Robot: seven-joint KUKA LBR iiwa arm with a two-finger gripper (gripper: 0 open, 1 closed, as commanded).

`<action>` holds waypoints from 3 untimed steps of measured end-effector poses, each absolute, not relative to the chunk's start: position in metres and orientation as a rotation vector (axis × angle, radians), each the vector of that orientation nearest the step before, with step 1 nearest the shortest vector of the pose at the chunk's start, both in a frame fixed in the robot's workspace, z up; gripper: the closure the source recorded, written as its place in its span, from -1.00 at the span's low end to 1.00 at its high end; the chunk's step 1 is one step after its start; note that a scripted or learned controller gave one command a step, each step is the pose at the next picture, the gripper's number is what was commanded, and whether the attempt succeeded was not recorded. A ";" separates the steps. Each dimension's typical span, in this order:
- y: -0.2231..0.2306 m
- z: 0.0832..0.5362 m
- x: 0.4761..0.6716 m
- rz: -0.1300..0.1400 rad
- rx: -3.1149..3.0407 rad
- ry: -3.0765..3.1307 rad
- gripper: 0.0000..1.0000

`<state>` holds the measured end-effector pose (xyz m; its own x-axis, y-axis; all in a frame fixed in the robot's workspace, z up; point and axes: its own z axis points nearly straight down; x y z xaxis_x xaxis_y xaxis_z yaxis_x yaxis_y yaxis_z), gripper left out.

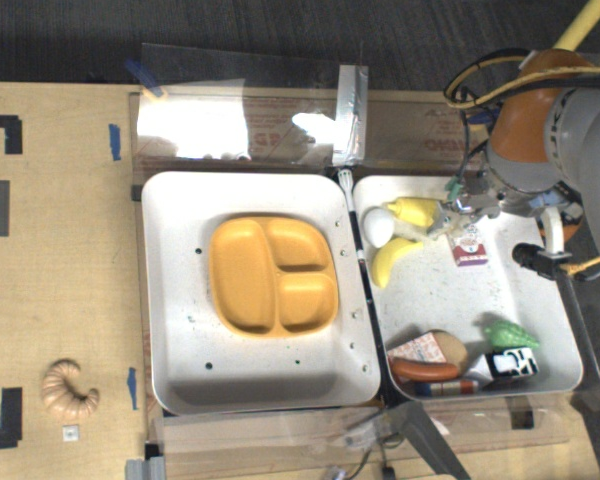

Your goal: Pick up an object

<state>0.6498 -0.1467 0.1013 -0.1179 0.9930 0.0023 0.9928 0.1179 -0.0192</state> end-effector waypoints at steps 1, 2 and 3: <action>-0.146 0.101 0.654 0.038 -2.060 -2.336 1.00; -0.077 0.189 0.667 -0.001 -2.069 -2.363 1.00; -0.078 0.196 0.667 0.002 -2.072 -2.364 1.00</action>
